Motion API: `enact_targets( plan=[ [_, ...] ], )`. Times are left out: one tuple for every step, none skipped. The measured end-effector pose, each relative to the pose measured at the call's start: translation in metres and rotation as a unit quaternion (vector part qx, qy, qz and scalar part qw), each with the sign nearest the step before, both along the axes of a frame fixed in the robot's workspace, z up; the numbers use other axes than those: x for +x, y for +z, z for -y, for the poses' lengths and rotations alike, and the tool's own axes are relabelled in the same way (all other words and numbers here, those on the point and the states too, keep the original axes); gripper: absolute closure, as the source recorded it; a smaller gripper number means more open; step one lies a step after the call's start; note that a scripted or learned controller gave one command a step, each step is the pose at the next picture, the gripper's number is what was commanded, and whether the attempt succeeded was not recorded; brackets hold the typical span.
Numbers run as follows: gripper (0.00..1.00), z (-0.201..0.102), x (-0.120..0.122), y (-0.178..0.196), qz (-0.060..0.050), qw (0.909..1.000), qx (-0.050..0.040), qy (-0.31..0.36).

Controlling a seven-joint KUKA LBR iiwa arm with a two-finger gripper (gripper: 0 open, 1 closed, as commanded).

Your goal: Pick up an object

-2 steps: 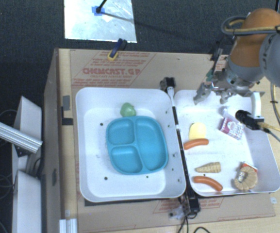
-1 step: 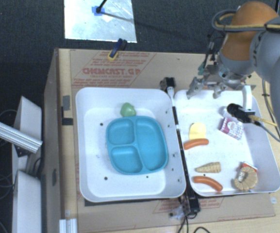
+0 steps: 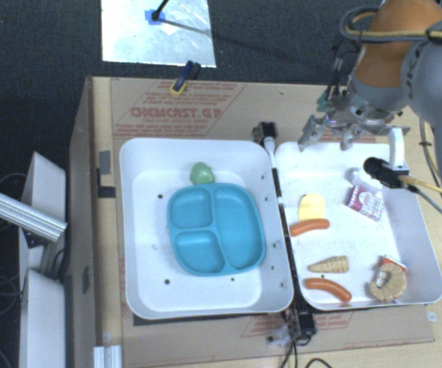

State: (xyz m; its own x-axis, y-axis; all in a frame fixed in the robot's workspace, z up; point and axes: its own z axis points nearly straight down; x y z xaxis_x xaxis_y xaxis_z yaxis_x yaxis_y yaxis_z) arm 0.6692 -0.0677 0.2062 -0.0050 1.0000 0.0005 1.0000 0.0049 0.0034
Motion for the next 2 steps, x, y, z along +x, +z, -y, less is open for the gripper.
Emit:
enact_targets(
  plan=[
    [0.00,-0.024,-0.034,-0.022,-0.001,1.0000,-0.0002,0.000],
    [0.00,0.021,-0.004,-0.096,-0.002,1.0000,-0.0009,-0.002]
  ],
)
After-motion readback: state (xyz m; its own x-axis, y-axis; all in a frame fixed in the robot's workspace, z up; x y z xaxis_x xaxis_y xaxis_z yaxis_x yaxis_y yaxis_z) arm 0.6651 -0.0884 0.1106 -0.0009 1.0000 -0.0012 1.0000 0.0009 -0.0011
